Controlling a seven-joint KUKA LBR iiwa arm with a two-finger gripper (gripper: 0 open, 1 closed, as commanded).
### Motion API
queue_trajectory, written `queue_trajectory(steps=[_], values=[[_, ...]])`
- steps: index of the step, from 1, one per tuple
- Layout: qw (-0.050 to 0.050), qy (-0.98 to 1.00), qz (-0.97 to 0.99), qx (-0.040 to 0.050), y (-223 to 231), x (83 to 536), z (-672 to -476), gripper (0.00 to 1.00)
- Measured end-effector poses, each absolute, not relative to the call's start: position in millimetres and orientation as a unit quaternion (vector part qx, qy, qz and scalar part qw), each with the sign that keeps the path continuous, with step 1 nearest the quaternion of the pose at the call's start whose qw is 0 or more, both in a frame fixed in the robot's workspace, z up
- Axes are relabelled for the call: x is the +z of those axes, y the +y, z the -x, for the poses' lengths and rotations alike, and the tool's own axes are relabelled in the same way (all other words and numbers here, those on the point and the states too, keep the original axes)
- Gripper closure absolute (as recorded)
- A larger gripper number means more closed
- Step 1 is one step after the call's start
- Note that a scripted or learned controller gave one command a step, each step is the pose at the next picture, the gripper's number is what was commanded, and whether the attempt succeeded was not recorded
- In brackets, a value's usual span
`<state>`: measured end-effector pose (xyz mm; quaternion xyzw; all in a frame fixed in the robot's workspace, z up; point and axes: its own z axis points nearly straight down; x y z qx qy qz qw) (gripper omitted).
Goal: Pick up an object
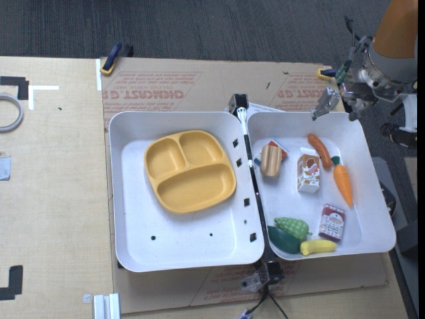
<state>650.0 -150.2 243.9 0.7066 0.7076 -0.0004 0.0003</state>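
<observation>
While the tool [339, 102] hovered above the right bin's [372, 178] far edge, holding nothing, you could not tell how far apart it stood. Your carrot [342, 184] lay inside that bin toward its right wall, long axis running near-far, green top far, tip pointing near and slightly right, beside the sausage [319, 150].

A single fixed camera looked down at a slant from above the bench, framing both white bins [123, 198] at moderate range; the arm [398, 25] entered from the right
</observation>
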Motion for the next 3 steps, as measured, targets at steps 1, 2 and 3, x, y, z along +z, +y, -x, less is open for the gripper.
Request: queue_trajectory(steps=[1,2,3], values=[[0.000,0.759,-0.651,-0.0002,-170.2,105.4,-659.0,0.00],[0.001,0.759,-0.651,-0.0001,-170.6,115.6,-659.5,1.00],[0.001,0.759,-0.651,-0.0001,-170.5,115.6,-659.6,0.00]])
